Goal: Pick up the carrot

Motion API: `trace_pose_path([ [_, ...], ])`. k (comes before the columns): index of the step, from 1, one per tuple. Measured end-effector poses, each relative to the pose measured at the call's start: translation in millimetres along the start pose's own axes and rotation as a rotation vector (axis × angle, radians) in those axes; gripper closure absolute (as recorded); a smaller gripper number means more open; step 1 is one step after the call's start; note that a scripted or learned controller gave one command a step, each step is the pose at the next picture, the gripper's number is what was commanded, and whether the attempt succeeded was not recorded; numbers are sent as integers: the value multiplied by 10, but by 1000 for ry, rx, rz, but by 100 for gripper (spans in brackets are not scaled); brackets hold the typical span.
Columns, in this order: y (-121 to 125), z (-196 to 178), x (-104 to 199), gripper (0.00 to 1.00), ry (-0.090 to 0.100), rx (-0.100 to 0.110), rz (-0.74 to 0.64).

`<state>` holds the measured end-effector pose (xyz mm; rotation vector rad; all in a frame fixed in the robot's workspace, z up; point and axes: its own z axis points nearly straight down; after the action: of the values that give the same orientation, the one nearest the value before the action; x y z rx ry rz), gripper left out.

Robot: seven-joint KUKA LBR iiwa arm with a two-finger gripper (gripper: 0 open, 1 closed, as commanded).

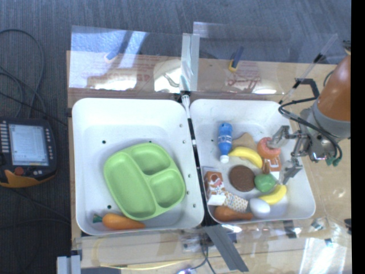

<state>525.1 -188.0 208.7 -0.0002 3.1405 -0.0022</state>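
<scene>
A: Where do we put the carrot (118,221)?
B: Left bin (85,130), about 7 o'clock, lying flat just beside the green divided plate (142,178).
A: And the hand (287,154)?
B: Over the right bin (251,116), at 3 o'clock. We see its fingers (279,136) spread open, nothing between them, next to a tomato-like ball (268,147) and a banana (246,154).

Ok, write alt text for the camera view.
The gripper hangs open over the right bin, above toy food, far from a carrot lying in the left bin beside a green divided plate. Another carrot lies in the right bin.
</scene>
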Motion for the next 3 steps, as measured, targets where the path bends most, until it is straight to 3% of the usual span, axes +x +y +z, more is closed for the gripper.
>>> trace_pose_path([
  [1, -357, -589, -474, 0, -6, 3, -102],
  [2, -340, 669, 76, 0, -6, 1, -216],
  [3, -38, 1100, -248, 0, -14, 3, -59],
])
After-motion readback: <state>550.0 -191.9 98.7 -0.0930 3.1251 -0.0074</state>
